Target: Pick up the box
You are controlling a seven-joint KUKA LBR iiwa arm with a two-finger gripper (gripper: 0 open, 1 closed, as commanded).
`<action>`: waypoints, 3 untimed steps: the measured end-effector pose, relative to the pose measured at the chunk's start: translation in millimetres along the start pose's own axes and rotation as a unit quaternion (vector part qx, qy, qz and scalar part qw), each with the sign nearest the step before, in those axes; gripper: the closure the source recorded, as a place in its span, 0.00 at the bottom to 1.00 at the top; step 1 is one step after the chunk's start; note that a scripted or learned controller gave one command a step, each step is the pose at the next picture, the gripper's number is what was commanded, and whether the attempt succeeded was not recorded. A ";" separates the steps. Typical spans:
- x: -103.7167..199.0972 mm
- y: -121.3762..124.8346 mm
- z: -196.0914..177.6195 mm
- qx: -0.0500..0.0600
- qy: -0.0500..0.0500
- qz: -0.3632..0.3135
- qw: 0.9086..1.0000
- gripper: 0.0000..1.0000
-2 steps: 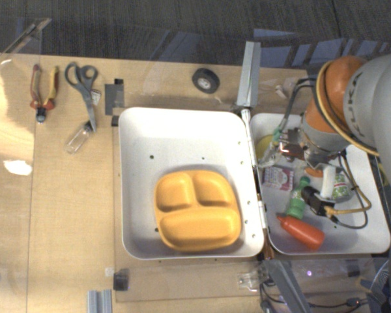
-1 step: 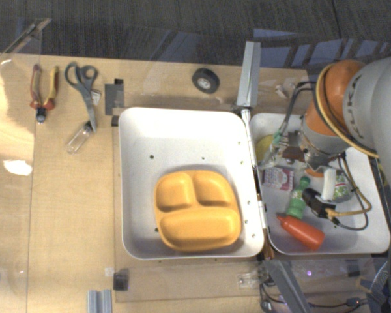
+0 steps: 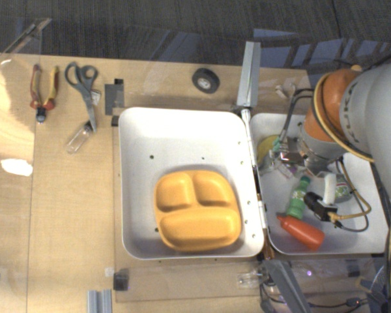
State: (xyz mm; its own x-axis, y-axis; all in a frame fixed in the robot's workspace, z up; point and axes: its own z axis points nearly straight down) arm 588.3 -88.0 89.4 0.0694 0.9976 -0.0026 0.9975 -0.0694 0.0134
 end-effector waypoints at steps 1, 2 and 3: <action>-36.2 -25.5 -105.0 0.002 0.001 -0.051 0.999 0.00; -4.4 -9.7 -12.9 -0.004 0.000 -0.055 0.998 0.00; -3.6 -6.2 -26.1 -0.009 -0.001 -0.057 0.998 1.00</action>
State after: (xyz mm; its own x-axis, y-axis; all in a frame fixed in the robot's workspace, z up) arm 581.6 -91.1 115.3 -0.0443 0.9990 -0.0063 0.9985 0.0444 0.0314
